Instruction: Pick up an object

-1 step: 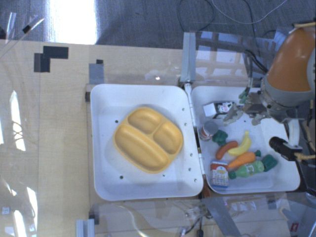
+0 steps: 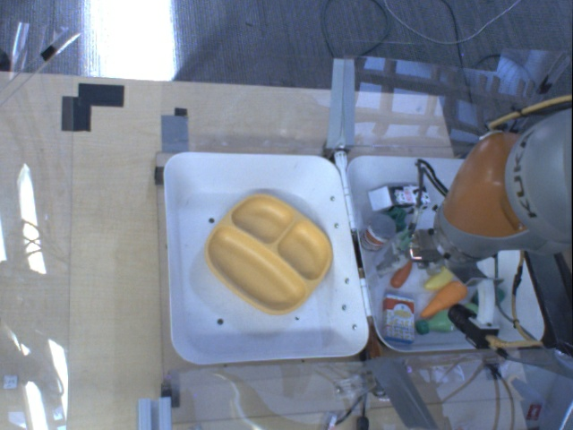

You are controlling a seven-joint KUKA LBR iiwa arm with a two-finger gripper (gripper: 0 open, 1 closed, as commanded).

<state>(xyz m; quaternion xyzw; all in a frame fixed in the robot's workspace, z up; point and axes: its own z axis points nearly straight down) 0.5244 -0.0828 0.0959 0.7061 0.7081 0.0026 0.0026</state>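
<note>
Arm lowers its pincer [image 2: 414, 251] into the cluttered right bin [image 2: 360, 179] to pick; its grip can't be told

This is a robotics lab or test cell — not a home or a kitchen. A pale wooden bench [image 2: 107, 267] carries two shallow white bins [image 2: 183, 267] fixed side by side, with metal brackets [image 2: 175, 133] and an aluminium post [image 2: 341, 106] bolted beside them. Black tape marks [image 2: 89, 104] sit on the bench top. Loose black cables [image 2: 421, 12] trail over grey carpet [image 2: 269, 25] behind, and a clear plastic guard panel [image 2: 403, 106] stands at the far edge. An industrial arm [image 2: 501, 195] — grey with an orange band — reaches over the right bin.
</note>
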